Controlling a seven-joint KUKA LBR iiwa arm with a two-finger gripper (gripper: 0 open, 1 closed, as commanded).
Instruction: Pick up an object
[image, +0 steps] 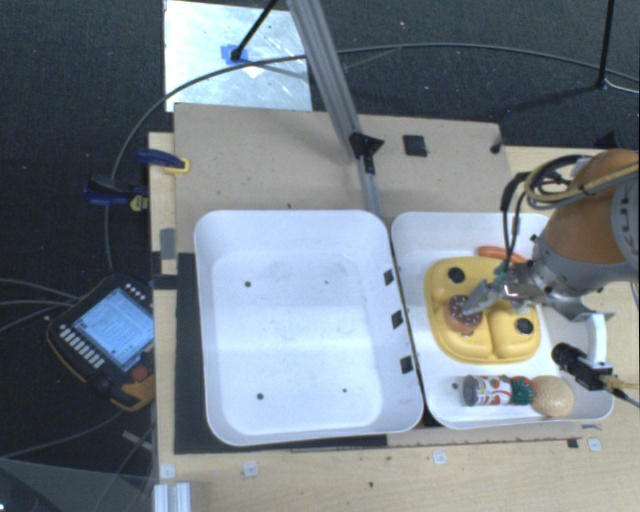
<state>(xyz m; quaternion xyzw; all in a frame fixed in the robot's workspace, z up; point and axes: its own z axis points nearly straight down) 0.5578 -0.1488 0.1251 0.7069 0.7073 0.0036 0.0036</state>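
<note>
Down at the right of the frame, the arm (590, 225) reached in over the right-hand bin (415, 300), its bulk cut off by the frame edge. The gripper (470, 308) sat low over a yellow moulded toy (480, 335), near a small brownish round thing (462, 312) on the toy's top. Open or closed? Could not tell; that spot was a dark blur. An orange object (492, 252) peeked out just above the toy, mostly hidden behind the wrist. Below the toy, along the bin's lower wall, lay a small can (490, 391) on its side, label unreadable, with a tan ball-like thing (552, 397) just beside it. The left-hand bin (300, 230) lay alongside on the counter (250, 160). Far left, off the counter, a handheld pendant (105, 335) glowed blue.
</note>
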